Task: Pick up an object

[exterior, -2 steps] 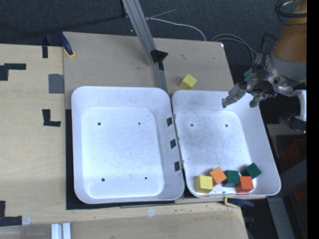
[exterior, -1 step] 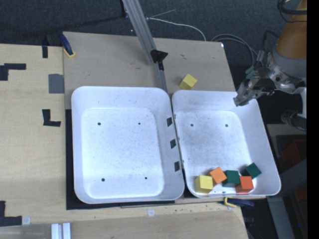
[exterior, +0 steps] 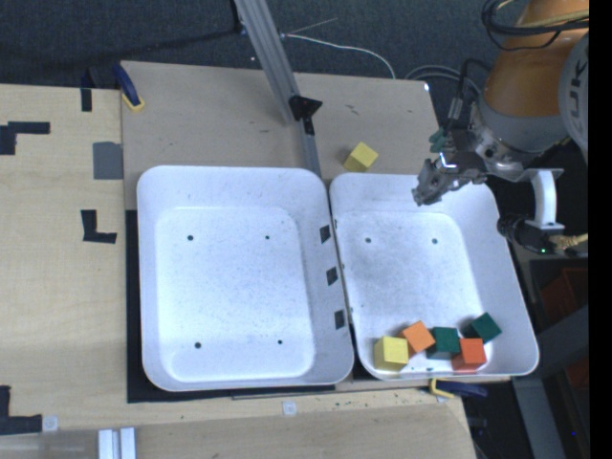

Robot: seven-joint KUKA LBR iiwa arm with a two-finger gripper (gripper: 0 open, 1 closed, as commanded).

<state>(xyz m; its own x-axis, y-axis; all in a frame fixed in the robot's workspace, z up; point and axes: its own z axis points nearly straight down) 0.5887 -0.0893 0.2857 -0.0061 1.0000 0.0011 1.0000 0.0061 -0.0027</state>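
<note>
Blocks (exterior: 435, 342) are lying clustered in the right bin's (exterior: 402, 256) lower corner, while the gripper (exterior: 427, 187), whose clench I cannot tell, is hovering at its upper rim.

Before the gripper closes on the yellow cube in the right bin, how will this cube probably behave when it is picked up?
The yellow cube looks small and solid, so it is probably stiff and light. Its flat faces suggest it will not roll. It touches the orange cube and sits near the bin wall, so the fingers may push it sideways.
</note>
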